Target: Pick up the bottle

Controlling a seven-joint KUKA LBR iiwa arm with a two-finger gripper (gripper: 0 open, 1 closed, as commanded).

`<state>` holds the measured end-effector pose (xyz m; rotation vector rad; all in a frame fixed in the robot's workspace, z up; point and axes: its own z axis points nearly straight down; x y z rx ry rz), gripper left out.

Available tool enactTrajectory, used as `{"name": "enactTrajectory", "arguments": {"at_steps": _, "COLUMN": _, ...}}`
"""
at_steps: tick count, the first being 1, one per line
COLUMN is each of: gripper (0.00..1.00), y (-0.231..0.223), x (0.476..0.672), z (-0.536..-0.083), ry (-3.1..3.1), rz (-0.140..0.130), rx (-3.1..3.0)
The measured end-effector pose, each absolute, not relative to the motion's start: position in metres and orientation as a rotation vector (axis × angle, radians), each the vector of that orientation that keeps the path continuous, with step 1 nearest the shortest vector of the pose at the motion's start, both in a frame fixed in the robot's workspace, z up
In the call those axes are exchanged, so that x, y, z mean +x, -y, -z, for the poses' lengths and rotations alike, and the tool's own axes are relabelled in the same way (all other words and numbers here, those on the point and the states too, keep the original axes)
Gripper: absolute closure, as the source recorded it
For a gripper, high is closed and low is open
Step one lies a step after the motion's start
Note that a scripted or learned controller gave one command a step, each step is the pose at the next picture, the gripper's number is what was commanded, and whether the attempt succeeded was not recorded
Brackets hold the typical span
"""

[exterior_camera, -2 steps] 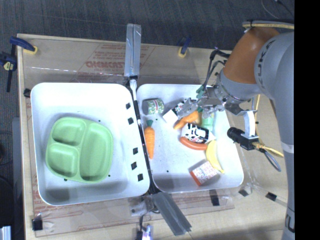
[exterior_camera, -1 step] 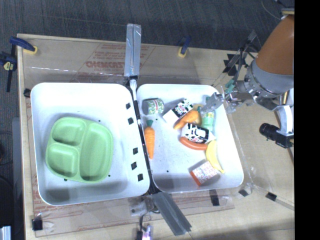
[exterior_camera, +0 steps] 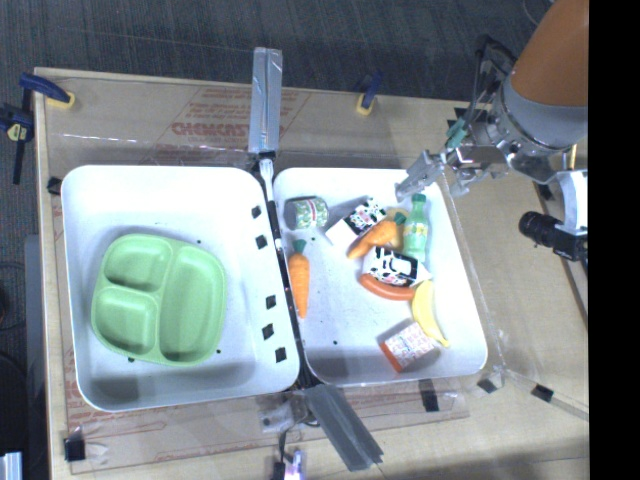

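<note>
Worktop front edge: the worktop (exterior_camera: 520, 408) shows a bare strip past the bins' near rims, with a grey bar lying aslant at the seam between them.
Right bin, near end: inside the right bin (exterior_camera: 470, 348), one small orange-and-white packet (exterior_camera: 408, 346) sits closest to the front rim; open white floor lies to its left.
Banana: one banana (exterior_camera: 430, 313), just beyond the packet, close along the right wall.
Left bin: the left bin (exterior_camera: 80, 368) holds one green divided tray (exterior_camera: 160, 295), with white floor free all round it.
Carrots: two; one carrot (exterior_camera: 298, 280) lies lengthwise near the dividing wall, a second carrot (exterior_camera: 374, 236) rests atop the middle clutter.
Middle clutter: one red sausage-like piece (exterior_camera: 385, 287) and two black-and-white items, all touching or overlapping.
Bottle: one green bottle (exterior_camera: 416, 226), lying among the clutter near the far right wall, cap pointing to the far rim.
Can: one small can (exterior_camera: 307, 212) on its side by the far left corner of this bin.
Hand: the hand (exterior_camera: 413, 180) hangs over the bin's far right rim, just beyond the bottle's cap; nothing sits between its fingers, and how wide they stand I cannot tell.
Far edge: two blue clamps on the far rim, plus an upright grey bar at the seam.
</note>
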<state>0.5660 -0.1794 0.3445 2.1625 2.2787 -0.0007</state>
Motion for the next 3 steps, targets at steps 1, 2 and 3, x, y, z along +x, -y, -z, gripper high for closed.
{"name": "enactTrajectory", "arguments": {"at_steps": 1, "gripper": 0.0, "y": 0.178, "x": 0.59, "z": -0.308, "ry": -2.223, "rz": 0.005, "rx": 2.224}}
{"name": "enactTrajectory", "arguments": {"at_steps": 2, "gripper": 0.0, "y": 0.202, "x": 0.614, "z": -0.228, "ry": -2.12, "rz": 0.005, "rx": 2.323}}
{"name": "enactTrajectory", "arguments": {"at_steps": 3, "gripper": 0.0, "y": 0.187, "x": 0.621, "z": -0.221, "ry": -1.763, "rz": 0.003, "rx": 2.602}}
